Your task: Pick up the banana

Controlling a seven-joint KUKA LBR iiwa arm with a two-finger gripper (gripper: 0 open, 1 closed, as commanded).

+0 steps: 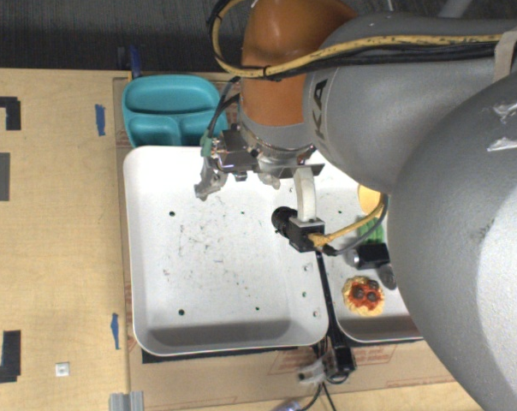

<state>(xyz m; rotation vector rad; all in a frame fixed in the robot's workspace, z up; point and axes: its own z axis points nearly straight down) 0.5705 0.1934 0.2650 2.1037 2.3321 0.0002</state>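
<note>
The arm (pixel 430 127) hides most of the banana (pixel 370 200) and the right bin (pixel 387 328); the frame crops the arm.

So the arm (pixel 430 135) comes in from the right side and it's huge in frame — a fat grey link sweeping across the upper right and down that whole side. Past that there's the orange band (pixel 284 32) sitting like a dome on top, then the grey wrist below it pointing downward. A yellow-and-black cable bundle (pixel 361 50) loops over the orange part and runs along the link. The claw (pixel 209 182) hangs off the wrist toward the left — small, metallic, tips angled down. Nothing visible between them.
</note>
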